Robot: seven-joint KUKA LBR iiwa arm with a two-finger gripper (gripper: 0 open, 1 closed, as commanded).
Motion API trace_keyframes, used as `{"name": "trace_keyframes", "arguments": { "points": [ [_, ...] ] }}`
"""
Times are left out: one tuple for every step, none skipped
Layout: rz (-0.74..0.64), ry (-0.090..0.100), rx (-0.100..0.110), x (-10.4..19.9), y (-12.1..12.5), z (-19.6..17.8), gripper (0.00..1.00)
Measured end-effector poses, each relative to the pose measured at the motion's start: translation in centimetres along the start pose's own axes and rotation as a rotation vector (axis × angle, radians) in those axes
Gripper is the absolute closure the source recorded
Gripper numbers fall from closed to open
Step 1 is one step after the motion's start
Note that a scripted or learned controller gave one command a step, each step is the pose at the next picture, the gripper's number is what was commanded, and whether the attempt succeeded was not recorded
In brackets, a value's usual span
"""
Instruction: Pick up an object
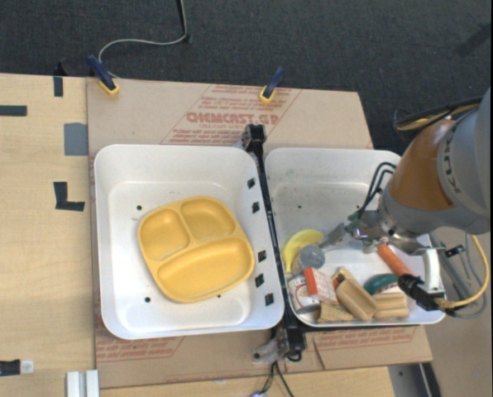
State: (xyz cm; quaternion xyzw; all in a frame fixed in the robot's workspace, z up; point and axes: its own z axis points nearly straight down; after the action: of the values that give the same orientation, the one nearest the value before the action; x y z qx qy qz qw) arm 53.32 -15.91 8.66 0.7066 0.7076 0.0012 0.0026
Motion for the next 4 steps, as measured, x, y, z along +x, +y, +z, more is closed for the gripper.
{"name": "trace_keyframes", "arguments": {
  "points": [
    [0.006, -0.008, -0.005, 3.8, -4.8, -0.1, 0.0],
    [0.016, -0.024, -0.013, 5.1, -4.7, -0.3, 0.0],
    [0.007, -0.012, -0.006, 5.4, -0.4, -0.1, 0.0],
    [0.005, -0.006, -0.001, 5.7, -0.4, -1.0, 1.0]
  ]
}}
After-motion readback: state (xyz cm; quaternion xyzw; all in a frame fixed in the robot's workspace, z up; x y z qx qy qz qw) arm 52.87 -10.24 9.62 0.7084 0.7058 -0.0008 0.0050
